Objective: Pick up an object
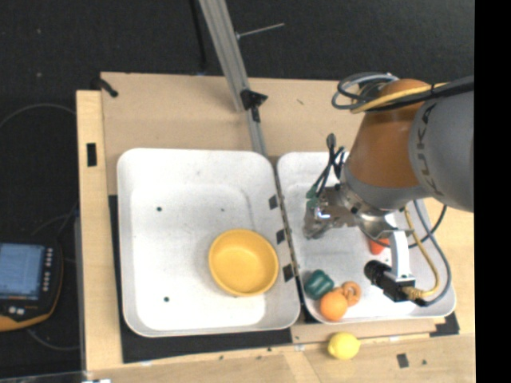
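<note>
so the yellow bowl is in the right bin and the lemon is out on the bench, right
Not quite. The camera view shows the yellow bowl in the left bin, not the right one. The lemon does lie out on the bench, in front of the bins.

A yellow bowl sits upright in the left bin, toward its 4 o'clock corner, mouth open to the camera. In the right bin, at about 7 o'clock, three small things cluster — a dark green block, an orange ball just below it, and a smaller orange piece touching the ball at its 2 o'clock.
</note>
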Robot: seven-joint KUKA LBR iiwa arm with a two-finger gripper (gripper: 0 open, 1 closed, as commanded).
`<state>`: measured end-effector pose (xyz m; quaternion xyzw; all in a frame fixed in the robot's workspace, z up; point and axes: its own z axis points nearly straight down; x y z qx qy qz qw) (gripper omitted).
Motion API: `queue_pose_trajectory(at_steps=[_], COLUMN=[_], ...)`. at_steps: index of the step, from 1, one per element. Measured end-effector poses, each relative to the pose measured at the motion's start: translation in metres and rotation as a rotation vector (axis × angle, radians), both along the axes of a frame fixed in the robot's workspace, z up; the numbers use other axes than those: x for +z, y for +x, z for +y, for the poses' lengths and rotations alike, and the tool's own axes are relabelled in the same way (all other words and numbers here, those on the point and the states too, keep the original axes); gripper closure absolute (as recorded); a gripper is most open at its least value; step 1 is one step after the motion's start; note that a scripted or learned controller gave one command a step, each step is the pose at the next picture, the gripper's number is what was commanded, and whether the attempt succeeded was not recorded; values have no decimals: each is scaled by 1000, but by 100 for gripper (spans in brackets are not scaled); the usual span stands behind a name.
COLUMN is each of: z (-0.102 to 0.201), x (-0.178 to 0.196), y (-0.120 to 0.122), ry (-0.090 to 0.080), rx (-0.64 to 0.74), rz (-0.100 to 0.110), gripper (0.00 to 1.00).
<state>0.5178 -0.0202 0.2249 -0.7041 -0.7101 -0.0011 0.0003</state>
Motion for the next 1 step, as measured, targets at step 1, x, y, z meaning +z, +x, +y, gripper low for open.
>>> queue_pose_trajectory(at_steps=[1], z=[62], x=[12], y=[-2], ry=[1], rx=[2], rz=[-2], gripper=[100])
